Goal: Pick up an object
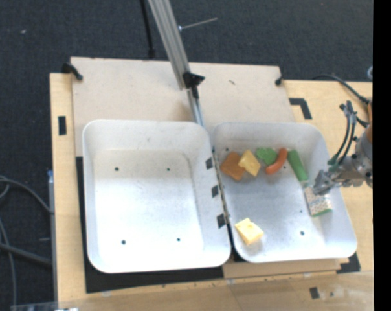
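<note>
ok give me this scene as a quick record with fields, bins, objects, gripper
left bin: white, shallow
right bin: white, shallow, holds all the objects
back cluster: orange block, yellow block, green piece, orange-red piece, green stick
front: yellow wedge, alone near the left wall
right side: speckled block
gripper: at the right bin's right side, just above the speckled block; grasp cannot be confirmed
</note>
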Available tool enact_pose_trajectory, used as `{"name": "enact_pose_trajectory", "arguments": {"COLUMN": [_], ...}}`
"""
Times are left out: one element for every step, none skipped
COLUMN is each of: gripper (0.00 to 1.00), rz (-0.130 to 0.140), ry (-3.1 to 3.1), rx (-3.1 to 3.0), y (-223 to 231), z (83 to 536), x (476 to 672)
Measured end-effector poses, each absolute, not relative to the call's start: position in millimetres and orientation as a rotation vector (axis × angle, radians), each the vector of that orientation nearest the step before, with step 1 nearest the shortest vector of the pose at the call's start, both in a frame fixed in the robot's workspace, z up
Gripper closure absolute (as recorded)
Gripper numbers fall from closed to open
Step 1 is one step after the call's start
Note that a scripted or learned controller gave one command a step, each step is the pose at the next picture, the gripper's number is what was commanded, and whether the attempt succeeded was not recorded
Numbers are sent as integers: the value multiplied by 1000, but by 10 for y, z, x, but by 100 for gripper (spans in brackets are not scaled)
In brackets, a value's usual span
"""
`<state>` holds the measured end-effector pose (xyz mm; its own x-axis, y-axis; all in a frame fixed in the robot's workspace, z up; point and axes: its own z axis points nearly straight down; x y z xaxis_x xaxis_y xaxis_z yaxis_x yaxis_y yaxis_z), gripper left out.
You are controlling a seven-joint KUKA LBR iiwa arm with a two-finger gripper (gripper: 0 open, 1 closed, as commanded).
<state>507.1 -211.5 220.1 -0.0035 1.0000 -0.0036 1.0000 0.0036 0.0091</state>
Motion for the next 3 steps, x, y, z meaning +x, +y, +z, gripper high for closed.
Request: {"name": "enact_pose_trajectory", "arguments": {"gripper": [100, 100, 100], "rz": [3, 4, 2], "ry": [2229, 2229, 2231], "rx": [2212, 2211, 2213], "y": [-1668, -1234, -721], "z": [2160, 2131, 2096], "x": [5201, 5376, 5474]}}
